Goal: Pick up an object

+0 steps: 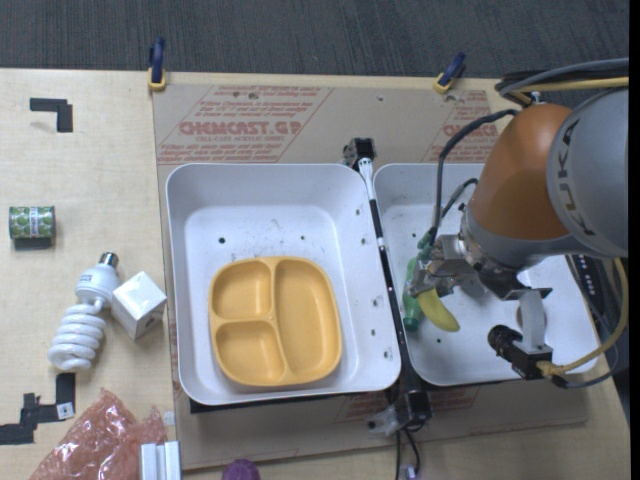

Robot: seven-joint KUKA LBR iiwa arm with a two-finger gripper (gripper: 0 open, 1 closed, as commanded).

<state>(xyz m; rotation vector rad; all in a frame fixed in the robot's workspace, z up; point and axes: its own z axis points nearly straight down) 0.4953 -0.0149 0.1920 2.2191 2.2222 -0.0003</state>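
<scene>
Jaws [432, 280] just above banana [440, 314], right bin [400, 193]

Red print reading "CHEMCAST" runs across the brown cardboard sheet [250, 118] near its back edge; smaller lines are illegible.

The grey arm [590, 168] bears the letters "KU".

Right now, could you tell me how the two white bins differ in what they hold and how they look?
The left bin holds a yellow divided plate, while the right bin holds a banana with a green item beside it. The left bin lies in open view; the arm's gripper hangs over the right bin, hiding part of it. Both are shallow, white and sit side by side.
</scene>
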